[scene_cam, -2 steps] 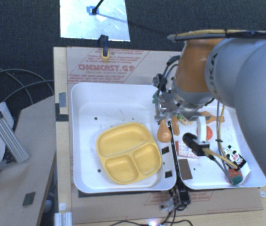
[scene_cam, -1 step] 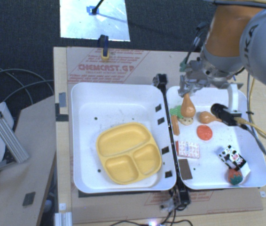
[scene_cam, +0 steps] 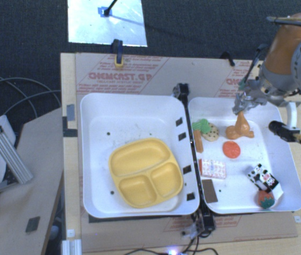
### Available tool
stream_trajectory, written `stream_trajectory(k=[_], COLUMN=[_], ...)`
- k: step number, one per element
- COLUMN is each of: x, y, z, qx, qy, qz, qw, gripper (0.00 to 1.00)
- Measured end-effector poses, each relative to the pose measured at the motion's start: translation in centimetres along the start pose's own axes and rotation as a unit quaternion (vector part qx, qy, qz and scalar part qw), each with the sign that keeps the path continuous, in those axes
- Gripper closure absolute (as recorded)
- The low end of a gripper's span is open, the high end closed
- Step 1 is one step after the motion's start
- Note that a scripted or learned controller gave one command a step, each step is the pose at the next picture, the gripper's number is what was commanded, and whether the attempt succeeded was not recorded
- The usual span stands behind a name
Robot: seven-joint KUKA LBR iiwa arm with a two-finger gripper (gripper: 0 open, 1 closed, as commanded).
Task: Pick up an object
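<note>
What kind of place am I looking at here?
Probably a robotics lab test bench: a grey robot arm reaches over two shallow white plastic bins of toys, clamped onto a protective board.

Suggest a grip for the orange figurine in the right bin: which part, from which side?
Take the orange figurine by its narrow upper part, coming straight down from above. It appears to stand upright on a wider base, so the top is the slimmest section, and the gripper already hangs just above it. The cookie and red disc lie apart from it, leaving room for the fingers.
</note>
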State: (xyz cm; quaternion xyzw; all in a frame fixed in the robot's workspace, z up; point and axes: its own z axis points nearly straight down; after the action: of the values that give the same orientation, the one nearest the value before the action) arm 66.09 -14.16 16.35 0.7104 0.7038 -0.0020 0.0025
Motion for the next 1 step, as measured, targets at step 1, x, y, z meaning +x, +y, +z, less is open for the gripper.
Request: stream_trajectory(k=[1], x=[-7.10], y=[-3.86], z=[3.66], qx=[0.001], qy=[0.002], qz=[-0.001], qw=[1.0000], gripper=[1.00])
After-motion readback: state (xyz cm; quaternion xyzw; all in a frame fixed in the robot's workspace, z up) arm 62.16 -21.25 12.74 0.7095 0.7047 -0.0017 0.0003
